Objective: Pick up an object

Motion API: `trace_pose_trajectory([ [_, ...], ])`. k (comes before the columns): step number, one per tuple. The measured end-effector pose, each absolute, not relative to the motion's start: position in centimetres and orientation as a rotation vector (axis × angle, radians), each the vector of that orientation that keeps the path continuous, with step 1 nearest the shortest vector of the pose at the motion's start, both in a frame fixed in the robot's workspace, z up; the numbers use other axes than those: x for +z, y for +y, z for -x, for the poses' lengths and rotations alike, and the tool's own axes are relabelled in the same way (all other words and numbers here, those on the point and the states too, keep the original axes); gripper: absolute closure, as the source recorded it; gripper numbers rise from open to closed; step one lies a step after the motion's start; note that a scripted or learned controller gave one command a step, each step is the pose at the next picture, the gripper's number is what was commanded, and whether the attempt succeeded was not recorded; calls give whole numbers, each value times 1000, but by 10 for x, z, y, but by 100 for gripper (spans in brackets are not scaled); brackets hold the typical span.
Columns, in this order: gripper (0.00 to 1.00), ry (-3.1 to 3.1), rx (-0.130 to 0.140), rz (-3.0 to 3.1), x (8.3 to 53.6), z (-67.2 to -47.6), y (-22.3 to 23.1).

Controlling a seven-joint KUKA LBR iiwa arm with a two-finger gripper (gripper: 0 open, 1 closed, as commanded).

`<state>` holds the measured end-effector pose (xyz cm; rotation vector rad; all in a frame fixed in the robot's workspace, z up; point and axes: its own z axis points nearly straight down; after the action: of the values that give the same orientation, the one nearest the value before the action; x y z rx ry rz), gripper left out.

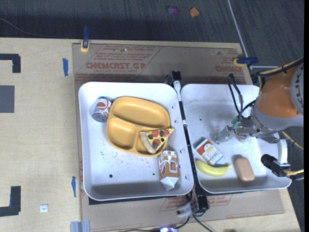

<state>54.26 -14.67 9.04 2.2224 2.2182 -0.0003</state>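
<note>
my gripper (227, 133) hangs over the right bin (212, 96), nothing between its fingers; open or closed, i cannot tell; i judge this the approach step; the small carton (209, 152) lies toward seven o'clock of it, banana (213, 168) beyond; next i need to descend squarely over one.

Non-task items: brown board (159, 62) on the counter (38, 144), behind the pincer (228, 133). 2 clamps on the board's far edge: 1 (245, 60) just behind the pincer, 1 (86, 38) well off to view-left. Black tape marks (12, 63) farther view-left. Purple scrap (173, 10) and orange scrap (194, 12) on the floor (120, 8) beyond.
</note>
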Motion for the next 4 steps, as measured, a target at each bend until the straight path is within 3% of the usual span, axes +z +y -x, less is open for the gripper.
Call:
trace_pose_trajectory([
  [1, 0, 2204, 10, -2210, 89, -484, -101],
  [2, 100, 2191, 11, -2205, 101, -486, -104],
  [3, 0, 2191, 11, -2205, 101, -486, -104],
  [4, 0, 2196, 9, -2213, 90, -484, -98],
])
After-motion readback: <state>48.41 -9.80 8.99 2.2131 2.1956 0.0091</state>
